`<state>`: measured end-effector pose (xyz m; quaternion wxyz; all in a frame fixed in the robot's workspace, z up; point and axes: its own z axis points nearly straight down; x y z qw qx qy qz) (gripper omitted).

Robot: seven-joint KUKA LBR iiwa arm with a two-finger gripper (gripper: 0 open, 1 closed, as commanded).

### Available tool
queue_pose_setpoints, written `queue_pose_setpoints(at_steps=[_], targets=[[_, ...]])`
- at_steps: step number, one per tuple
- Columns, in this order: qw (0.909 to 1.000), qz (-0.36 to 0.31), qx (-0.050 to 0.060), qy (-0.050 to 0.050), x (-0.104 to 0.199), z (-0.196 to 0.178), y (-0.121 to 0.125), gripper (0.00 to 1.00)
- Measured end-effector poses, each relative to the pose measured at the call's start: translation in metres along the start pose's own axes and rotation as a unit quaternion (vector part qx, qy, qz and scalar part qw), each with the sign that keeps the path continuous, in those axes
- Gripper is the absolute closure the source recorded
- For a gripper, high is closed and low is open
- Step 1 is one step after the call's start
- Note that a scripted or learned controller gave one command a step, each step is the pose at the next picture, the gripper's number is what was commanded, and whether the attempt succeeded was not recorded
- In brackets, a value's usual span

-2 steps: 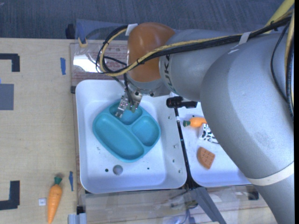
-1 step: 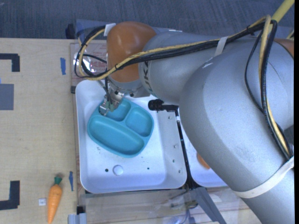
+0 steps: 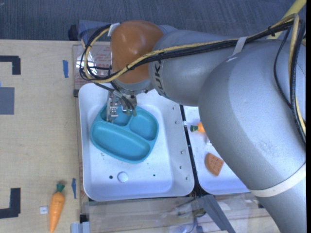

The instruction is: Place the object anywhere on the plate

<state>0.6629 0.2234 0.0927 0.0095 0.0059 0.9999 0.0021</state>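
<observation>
One toy carrot lies on the wooden bench at the lower left, outside the bins, with its green top pointing up the view. Just to its right stands the left bin. A blue plate with three compartments rests on the floor of this bin, one large section nearer the camera and two smaller ones behind it. A small white round item sits on the bin floor below the plate, apart from it. The claw hangs over the plate's two rear compartments, near the ridge between them. Whether it is open, closed or gripping anything cannot be told from this angle. The grey arm crosses in from the right. Beneath it, the right bin holds an orange wedge and, further back, a small orange item, both well apart from the plate.
</observation>
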Motion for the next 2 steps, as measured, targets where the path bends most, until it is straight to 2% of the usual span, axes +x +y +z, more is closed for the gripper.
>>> queue_pose_setpoints(at_steps=[1,2], targets=[[0.9994,0.035,-0.003,-0.002,0.029,-0.004,-0.019,1.00],[0.9999,0.012,-0.001,0.001,0.011,-0.117,0.003,1.00]])
